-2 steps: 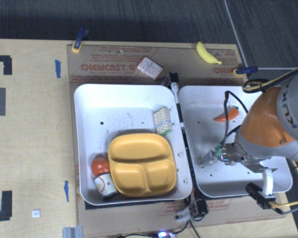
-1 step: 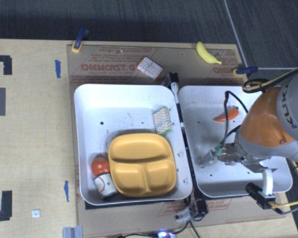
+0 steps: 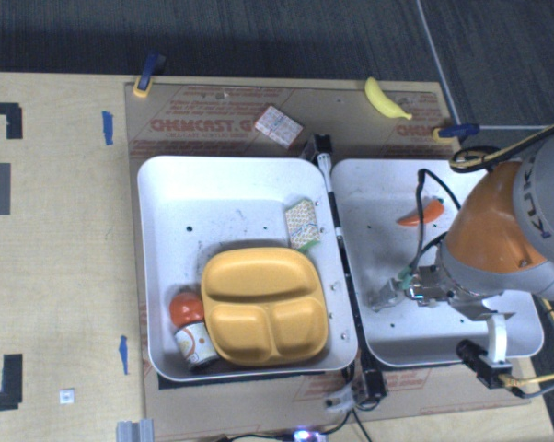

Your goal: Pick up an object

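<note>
The bench (image 3: 56,247) spreads pale and bare to the left, with a brown board (image 3: 213,122) under both bins. My arm (image 3: 498,233) comes in from the right and covers much of the right bin (image 3: 369,182); its orange band hides the bin's right wall and part of the floor.

The left bin (image 3: 157,247) is crowded. A yellow tray (image 3: 263,304) fills its near half and sits close against the front and right walls, so there is little room to get in beside it. The far half of that bin is open floor. The right bin has clear floor along its left wall and far corner.

My gripper (image 3: 387,293) is low over the right bin's floor, pointing left. It reads as grey metal against white, and I cannot tell whether my fingers are spread or pressed together; I see nothing between them.

A carrot (image 3: 421,214) lies in the right bin just beyond my arm, its long axis running left to right, slightly tilted, the right end partly behind a black cable. A ball (image 3: 187,308) and a can (image 3: 196,343) are wedged against the tray's left edge, partly hidden by it. A patterned packet (image 3: 302,223) leans near the left bin's right wall. On the board lie a banana (image 3: 386,99) and a small box (image 3: 277,125).
</note>
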Motion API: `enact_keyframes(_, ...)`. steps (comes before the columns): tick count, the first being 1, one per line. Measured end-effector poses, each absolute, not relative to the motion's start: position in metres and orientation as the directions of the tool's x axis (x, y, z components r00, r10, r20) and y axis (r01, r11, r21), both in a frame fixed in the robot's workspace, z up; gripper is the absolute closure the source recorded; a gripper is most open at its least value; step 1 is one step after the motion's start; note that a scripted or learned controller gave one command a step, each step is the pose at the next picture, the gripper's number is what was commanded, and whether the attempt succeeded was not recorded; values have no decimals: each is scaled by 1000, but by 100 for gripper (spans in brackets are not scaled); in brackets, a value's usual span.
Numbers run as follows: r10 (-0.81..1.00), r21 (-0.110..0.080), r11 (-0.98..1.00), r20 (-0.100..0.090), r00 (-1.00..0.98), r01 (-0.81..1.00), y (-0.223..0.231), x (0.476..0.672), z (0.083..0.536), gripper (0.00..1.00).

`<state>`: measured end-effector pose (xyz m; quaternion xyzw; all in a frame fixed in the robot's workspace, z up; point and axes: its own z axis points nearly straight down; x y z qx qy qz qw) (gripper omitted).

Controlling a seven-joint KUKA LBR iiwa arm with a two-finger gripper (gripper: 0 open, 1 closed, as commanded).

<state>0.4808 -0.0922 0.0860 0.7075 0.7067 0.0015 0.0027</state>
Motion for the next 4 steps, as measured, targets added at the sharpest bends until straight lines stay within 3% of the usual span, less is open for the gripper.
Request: enact_keyframes(4,1000,6,-1,-1,1,1000,-94,481,86,0)
